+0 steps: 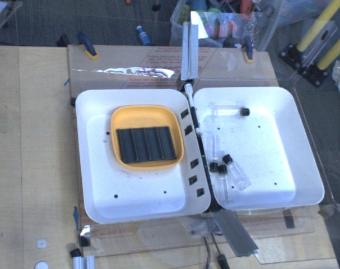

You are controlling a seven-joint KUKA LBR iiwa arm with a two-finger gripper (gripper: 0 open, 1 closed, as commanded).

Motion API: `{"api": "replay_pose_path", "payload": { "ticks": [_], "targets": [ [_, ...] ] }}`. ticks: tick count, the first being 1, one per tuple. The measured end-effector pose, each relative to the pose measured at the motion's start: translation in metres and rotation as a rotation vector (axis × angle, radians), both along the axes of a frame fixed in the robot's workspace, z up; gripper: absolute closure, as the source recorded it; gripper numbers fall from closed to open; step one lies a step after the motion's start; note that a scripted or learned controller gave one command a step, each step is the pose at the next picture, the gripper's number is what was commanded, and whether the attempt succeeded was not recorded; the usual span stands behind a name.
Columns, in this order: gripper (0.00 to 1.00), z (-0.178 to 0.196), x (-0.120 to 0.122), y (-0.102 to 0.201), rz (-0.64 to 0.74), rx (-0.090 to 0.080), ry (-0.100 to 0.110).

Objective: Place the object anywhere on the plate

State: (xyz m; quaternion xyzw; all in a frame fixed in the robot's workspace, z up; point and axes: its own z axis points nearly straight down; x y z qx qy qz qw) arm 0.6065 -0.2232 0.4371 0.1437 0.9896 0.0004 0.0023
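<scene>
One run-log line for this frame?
plate: left bin | dark ridged block: on plate | clear vials: right bin

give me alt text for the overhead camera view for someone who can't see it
A yellow plate holding a dark ribbed object sits in the left white bin. The right white bin holds clear plastic tubes with black caps.

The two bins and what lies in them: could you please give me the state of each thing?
Yellow plate: upright in the left bin, a dark ridged block on it.
Dark ridged block: flat on the plate.
Left bin: holds the plate.
Right bin: holds clear tubes.
Clear tubes with black caps: lying on their sides.
</scene>
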Motion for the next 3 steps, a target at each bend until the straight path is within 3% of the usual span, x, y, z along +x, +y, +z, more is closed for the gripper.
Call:
{"api": "replay_pose_path", "payload": {
  "ticks": [1,2,3],
  "targets": [
    [1.00,0.000,0.037,0.002,0.359,-0.004,-0.006],
    [1.00,0.000,0.042,0.001,0.738,-0.005,-0.006],
    [1.00,0.000,0.020,0.000,1.080,-0.003,-0.002]
  ]
}}
